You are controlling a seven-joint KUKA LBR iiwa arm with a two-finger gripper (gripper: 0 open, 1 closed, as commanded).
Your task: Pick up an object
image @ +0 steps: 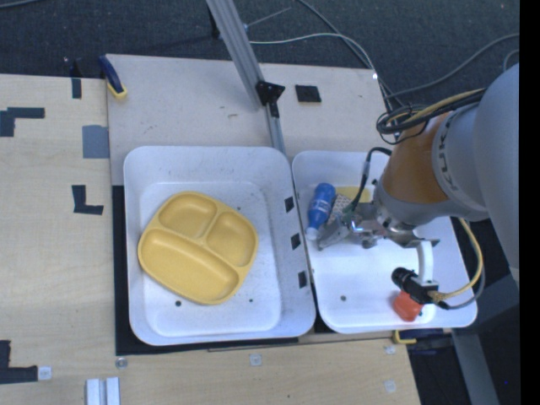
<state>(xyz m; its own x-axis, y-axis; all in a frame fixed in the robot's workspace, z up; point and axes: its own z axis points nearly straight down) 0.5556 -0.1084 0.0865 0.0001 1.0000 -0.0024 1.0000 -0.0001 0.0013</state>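
Observation:
My gripper (337, 230) hangs low over the middle of the right bin (371, 310), with the arm reaching in from the right. A blue bottle (321, 205) with a white cap end lies in that bin just up and left of the gripper, close to it but with nothing showing it gripped. Beside the bottle, a small yellowish speckled thing (346, 197) is partly hidden by the wrist. A small orange-red thing (407, 307) sits near the bin's front right corner.
The left bin (143, 310) holds a yellow divided plate (198, 245). A slanted metal bar (245, 53) crosses the bench behind the bins. The bins' shared wall (299, 243) runs just left of the gripper.

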